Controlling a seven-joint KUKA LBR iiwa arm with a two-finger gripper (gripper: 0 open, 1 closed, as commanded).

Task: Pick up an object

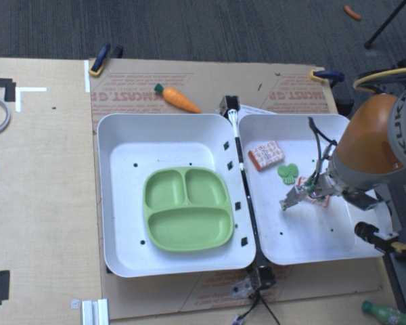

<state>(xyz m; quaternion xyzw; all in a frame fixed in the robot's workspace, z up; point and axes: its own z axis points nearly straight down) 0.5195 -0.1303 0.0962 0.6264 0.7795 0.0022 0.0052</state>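
Camera view: claw [292, 199] beside green toy [287, 173].

You are looking down on two white bins side by side on the tabletop [40, 202]. The left bin [115, 202] holds a green divided plate [187, 208] lying flat. In the right bin [338, 239] the arm's hand [296, 196] sits low over the floor, just beside a small green object [287, 173] and near a red-and-white box [266, 154] toward the far wall. A toy carrot [178, 98] lies on the cardboard behind the bins. The orange band [369, 137] above the wrist hangs over the right bin's far right side.
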